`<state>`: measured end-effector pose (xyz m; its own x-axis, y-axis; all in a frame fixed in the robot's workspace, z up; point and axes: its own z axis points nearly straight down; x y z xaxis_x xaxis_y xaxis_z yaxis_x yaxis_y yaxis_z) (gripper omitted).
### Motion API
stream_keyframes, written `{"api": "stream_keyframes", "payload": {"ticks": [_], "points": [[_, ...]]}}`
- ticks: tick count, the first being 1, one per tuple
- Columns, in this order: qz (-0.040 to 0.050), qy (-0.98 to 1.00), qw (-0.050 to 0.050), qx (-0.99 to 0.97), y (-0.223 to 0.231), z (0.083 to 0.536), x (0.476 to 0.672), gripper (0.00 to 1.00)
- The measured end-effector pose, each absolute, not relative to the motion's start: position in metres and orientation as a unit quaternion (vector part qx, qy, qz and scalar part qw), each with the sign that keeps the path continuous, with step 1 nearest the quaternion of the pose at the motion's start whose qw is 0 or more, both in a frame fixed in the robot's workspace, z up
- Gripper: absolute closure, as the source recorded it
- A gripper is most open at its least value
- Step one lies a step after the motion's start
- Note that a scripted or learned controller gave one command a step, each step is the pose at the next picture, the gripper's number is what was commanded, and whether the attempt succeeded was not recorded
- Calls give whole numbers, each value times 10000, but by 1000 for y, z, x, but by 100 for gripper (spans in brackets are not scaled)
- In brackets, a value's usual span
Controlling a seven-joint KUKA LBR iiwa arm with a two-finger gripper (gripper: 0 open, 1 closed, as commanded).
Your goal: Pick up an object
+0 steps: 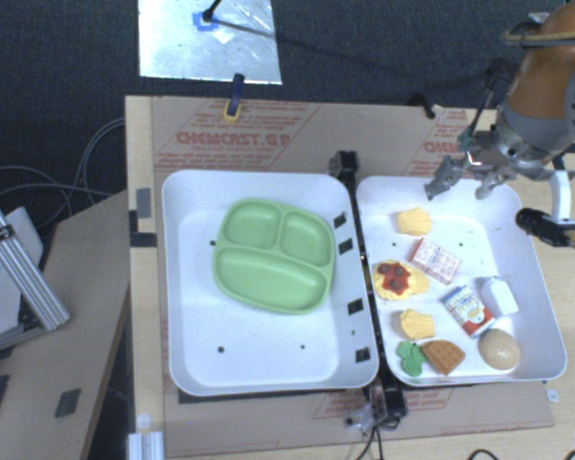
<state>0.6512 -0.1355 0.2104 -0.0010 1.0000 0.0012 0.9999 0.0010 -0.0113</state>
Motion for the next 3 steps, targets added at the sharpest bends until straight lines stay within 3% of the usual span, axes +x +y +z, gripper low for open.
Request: {"api": "stream_keyframes", "payload": {"ticks": [1, 3], "points": [[-5, -7083, -7, -7060, -135, 219, 654, 0], [2, -7075, 1, -7067, -139, 118, 653, 0]]}}
